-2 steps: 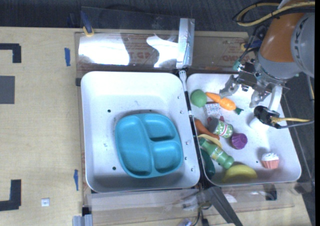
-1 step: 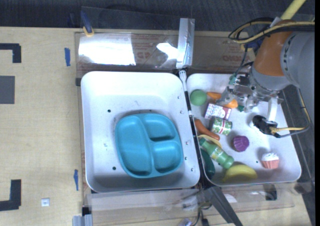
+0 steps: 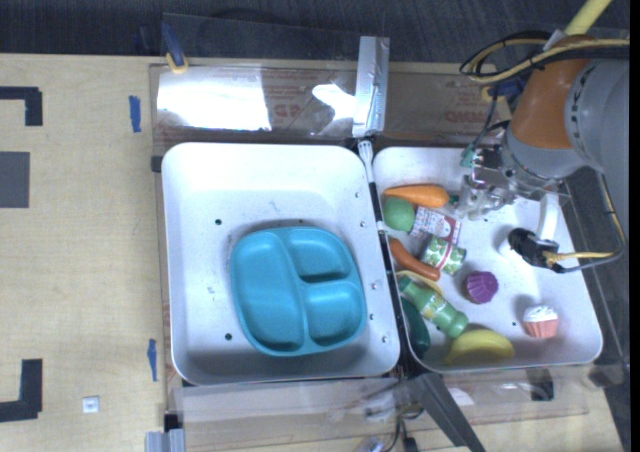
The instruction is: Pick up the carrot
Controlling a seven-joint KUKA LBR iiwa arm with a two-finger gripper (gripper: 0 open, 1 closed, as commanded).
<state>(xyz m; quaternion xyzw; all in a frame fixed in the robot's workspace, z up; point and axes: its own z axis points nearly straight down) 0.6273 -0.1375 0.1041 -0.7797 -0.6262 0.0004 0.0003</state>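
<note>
A KUKA arm (image 3: 575, 115) poises its end effector (image 3: 483, 190) above the right-hand bin (image 3: 585, 325) on the table, just right of the carrot (image 3: 420, 196), which lies along the bin's far left side, its tip pointing toward the end effector. Whether the end effector is released or clenched cannot be told from this angle; nothing is visibly gripped. A green fruit (image 3: 399, 214) touches the carrot's near side and a small printed packet (image 3: 436, 230) lies just beside it (a second orange piece (image 3: 408, 257) sits lower, against the bin wall). A clean pick would likely mean shifting left over the carrot's thick middle, aligning the grip across its narrow width and descending without catching the fruit. The left bin (image 3: 190, 240) carries a blue divided plate (image 3: 298, 288).
</note>
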